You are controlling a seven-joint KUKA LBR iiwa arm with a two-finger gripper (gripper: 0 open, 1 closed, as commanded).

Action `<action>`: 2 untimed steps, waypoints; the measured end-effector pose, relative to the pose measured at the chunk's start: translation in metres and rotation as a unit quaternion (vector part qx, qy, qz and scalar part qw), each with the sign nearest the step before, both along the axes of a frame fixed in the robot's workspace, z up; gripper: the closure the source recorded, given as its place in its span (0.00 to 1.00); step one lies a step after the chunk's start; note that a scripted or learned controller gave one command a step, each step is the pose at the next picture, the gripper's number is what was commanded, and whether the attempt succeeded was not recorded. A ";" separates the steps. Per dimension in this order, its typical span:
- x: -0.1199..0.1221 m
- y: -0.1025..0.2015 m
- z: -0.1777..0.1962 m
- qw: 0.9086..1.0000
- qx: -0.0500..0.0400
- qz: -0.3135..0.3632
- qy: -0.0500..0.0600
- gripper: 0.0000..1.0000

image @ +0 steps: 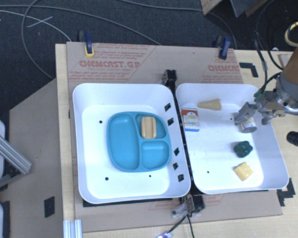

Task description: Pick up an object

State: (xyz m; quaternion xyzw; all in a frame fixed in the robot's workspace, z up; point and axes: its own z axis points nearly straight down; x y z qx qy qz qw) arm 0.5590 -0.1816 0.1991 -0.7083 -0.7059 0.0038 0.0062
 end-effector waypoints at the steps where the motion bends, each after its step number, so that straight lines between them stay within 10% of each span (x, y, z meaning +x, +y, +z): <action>1: 0.003 0.001 0.008 1.000 -0.001 0.002 -0.007 0.00; 2: -0.001 0.010 -0.040 1.000 0.000 0.002 -0.005 0.00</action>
